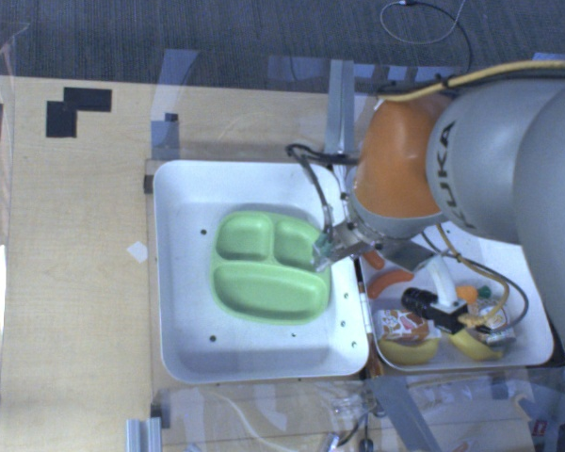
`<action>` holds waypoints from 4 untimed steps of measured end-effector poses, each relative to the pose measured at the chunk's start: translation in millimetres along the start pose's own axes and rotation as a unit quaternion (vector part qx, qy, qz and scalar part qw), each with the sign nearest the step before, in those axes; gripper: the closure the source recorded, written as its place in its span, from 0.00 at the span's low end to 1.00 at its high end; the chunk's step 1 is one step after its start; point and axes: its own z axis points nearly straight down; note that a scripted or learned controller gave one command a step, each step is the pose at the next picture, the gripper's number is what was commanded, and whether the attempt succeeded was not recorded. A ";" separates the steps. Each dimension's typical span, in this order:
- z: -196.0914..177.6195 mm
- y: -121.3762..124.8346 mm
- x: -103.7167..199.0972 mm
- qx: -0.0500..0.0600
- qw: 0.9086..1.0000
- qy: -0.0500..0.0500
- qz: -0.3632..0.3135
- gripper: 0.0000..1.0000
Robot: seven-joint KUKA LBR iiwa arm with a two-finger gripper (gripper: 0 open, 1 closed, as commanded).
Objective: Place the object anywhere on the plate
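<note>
Pale wood bench (66, 252) carries the two white bins, and a dark carpeted floor (217, 12) lies behind it. Nearest, against the front wall of the right bin (525, 264), sit two yellow fruit-like pieces (407, 351), and just behind them a small printed packet (399, 325) whose print is too small to read. Further back in that bin lies an orange-red piece (390, 282). In the left bin (184, 252), a green divided plate (268, 271) lies flat, with one long compartment nearer and two smaller ones behind. The gripper (331, 250) hangs low over the plate's right rim, close to the wall between the bins; whether its jaws are open or closed cannot be told. Above it the arm (513, 158) bends in from the right, its orange band (400, 163) just over the wrist. The grey casing reads "UKA", the first letter hidden. Farther back, a black stepped mark (75, 109) sits on the bench.
</note>
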 end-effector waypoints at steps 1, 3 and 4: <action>0.0 0.0 -0.1 0.000 1.000 0.000 0.000 0.00; -11.2 2.0 -0.2 -0.003 1.000 -0.001 -0.002 0.00; -22.4 4.1 -0.3 -0.006 1.000 -0.001 -0.004 1.00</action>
